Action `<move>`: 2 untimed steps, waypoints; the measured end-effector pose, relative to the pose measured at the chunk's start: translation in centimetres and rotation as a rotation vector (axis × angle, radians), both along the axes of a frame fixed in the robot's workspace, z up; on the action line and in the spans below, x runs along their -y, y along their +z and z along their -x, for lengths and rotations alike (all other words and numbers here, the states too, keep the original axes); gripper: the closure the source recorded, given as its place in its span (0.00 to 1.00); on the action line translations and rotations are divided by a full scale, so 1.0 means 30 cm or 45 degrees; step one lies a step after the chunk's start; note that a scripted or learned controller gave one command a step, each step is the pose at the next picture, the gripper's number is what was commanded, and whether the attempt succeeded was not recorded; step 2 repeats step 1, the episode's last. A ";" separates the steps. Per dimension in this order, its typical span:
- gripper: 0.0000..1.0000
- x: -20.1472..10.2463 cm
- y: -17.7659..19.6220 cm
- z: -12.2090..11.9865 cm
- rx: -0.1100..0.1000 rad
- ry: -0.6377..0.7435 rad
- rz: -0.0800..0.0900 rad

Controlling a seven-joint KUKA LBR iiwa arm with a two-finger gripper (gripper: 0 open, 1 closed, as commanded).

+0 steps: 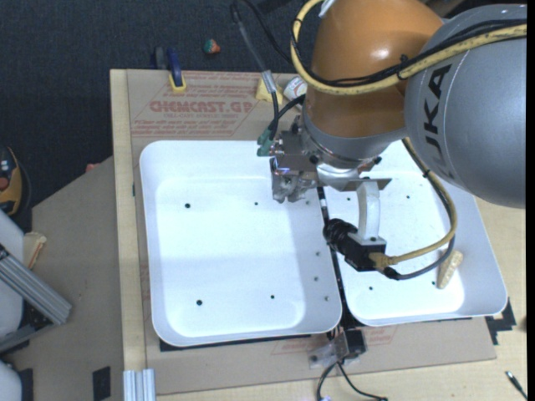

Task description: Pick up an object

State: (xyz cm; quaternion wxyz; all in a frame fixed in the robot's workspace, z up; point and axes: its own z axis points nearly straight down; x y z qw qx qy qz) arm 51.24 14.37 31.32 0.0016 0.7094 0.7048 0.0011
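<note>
Camera view: gripper point(288, 182) hangs over the left bin point(167, 224), near that bin's far right corner. Finger state: cannot tell, the wrist hardware hides it. One candidate object, a pale stick-like piece point(450, 269), lies in the right bin point(468, 303), well apart from the left bin. Judgement: nothing seen in grasp, so the pick is not yet done.

The two bins point(226, 257) were plain white with small black dots. The arm point(468, 98) was grey with an orange band point(372, 32). A yellow cable point(418, 253) trailed below. The board point(201, 103) was tan with red lettering.
</note>
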 end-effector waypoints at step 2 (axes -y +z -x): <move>1.00 -0.197 0.544 0.113 0.018 0.019 -0.014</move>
